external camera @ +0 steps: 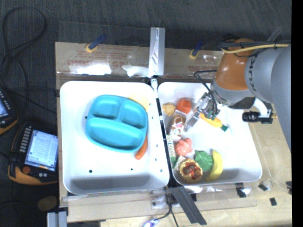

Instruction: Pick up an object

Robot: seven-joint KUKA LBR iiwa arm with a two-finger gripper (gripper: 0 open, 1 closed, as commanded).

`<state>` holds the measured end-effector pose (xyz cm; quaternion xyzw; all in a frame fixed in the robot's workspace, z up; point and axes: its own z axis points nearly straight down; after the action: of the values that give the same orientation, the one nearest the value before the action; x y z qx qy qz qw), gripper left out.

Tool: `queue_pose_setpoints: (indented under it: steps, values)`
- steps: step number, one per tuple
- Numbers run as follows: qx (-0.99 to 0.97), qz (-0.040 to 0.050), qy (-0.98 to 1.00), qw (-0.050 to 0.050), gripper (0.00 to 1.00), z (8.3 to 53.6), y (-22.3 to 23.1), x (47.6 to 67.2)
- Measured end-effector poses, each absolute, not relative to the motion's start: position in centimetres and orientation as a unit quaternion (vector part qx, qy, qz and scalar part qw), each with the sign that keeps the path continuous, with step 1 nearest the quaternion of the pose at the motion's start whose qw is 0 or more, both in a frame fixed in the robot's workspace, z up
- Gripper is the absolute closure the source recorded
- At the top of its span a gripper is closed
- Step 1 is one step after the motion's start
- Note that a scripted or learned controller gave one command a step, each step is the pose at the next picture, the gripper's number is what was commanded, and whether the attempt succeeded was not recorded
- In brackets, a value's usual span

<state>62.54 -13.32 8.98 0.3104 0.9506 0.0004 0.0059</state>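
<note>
Camera view, progress: two-finger metal gripper (201, 112) low in right shallow white plastic bin (246, 141), fingers narrow, nothing visibly between them; pick not done, grasp + lift left.
Candidates: red rounded toy (184, 105) just beside fingertips; yellow banana-shaped toy (217, 163) near front wall.
Materials: smooth, glossy plastic.
Left bin: turquoise compartment tray (117, 122), moulded, upside down.

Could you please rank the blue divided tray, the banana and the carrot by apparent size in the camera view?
1. blue divided tray, by far the largest
2. banana
3. carrot, partly hidden under the tray, so its rank against the banana is unsure
</note>
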Motion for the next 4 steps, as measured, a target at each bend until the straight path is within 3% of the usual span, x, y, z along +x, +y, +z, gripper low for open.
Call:
queue_pose_setpoints:
  steps: [1, 2, 3, 4]
  values:
    - [0.259, -0.0018, 0.966, 0.002, 0.0, 9.4, -16.3, 63.1]
    - [0.257, -0.0035, 0.966, 0.003, 1.0, 10.4, -16.2, 63.2]
    - [0.463, -0.0009, 0.886, 0.0, 1.0, 15.2, -10.8, 60.6]
    - [0.463, -0.0013, 0.886, 0.0, 0.0, 15.2, -10.9, 60.6]
